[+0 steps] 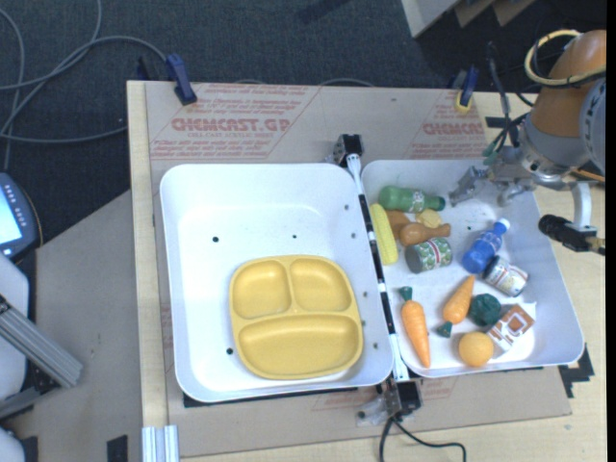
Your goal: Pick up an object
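The gripper (489,183), jaws apart, hangs at the bin's (558,287) one o'clock; crowded toys might slip away.

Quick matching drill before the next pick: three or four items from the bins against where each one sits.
Things:
1. yellow tray
2. blue bottle
3. orange ball
4. green bottle

Places:
A. near edge of right bin
B. left bin
C. far end of right bin, by the divider
D. middle of right bin, towards its right side

Pairs: 1-B, 2-D, 3-A, 4-C
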Controlling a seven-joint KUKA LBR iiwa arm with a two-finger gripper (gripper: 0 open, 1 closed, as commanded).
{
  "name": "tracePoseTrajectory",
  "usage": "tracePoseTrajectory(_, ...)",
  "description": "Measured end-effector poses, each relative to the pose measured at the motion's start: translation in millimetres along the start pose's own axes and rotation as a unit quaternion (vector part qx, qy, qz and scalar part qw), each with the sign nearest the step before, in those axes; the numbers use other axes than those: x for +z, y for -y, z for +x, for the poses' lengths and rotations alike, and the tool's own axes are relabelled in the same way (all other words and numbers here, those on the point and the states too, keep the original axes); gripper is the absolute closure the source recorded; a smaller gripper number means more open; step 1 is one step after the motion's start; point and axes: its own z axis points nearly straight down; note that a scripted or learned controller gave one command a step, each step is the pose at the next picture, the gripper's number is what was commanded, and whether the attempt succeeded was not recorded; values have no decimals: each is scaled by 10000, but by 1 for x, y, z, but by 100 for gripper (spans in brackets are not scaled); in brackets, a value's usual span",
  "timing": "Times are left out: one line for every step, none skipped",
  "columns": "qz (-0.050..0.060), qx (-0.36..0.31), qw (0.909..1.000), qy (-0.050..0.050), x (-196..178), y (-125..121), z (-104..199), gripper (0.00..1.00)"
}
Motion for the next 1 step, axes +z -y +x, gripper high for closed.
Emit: tracePoseTrajectory(16, 37, 10000, 31, 7, 60, 6, 0)
